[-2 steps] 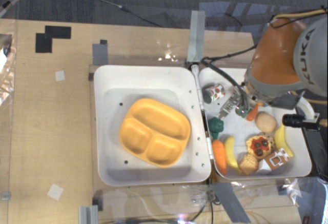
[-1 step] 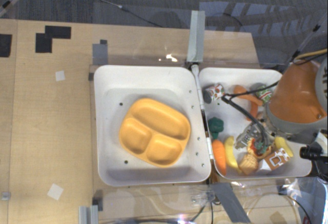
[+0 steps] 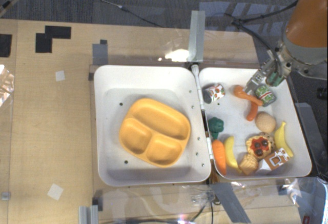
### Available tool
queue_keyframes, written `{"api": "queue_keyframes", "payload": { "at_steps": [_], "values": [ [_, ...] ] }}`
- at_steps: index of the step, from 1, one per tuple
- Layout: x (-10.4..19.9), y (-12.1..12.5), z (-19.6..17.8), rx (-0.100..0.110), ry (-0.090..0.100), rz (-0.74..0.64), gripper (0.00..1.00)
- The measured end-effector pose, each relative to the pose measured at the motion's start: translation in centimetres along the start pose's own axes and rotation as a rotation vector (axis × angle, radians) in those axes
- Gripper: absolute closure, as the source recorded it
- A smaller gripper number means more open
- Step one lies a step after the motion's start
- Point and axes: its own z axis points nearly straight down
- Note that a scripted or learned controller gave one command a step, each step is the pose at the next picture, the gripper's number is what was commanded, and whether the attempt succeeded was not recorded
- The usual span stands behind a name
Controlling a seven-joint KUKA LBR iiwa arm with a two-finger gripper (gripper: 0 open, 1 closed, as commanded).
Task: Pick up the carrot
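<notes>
Hovering over the far right corner of the right bin [image 3: 302,166], gripper [image 3: 265,80] low above a green-and-white item [image 3: 266,95]. Jaws: cannot tell whether open or closed, or gripping anything. Carrot [image 3: 219,154] well apart, at the near left of that bin against the divider, just beside a banana [image 3: 230,152] and near of a green piece [image 3: 216,125]. Yellow tray [image 3: 154,130] in the left bin [image 3: 110,166].

Arm [image 3: 307,18] cut off at right edge.
</notes>
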Motion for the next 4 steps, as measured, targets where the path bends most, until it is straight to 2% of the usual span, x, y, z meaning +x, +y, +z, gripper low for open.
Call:
{"api": "queue_keyframes", "payload": {
  "at_steps": [1,2,3,4],
  "values": [
    [2.9,-6.7,15.1,0.017,0.017,0.149,1.0],
    [5.0,-7.0,16.5,0.009,0.008,0.297,1.0],
    [5.2,-6.2,2.7,0.002,0.002,-0.103,1.0],
    [3.6,-9.1,16.3,0.015,0.019,-0.045,1.0]
  ]
}}
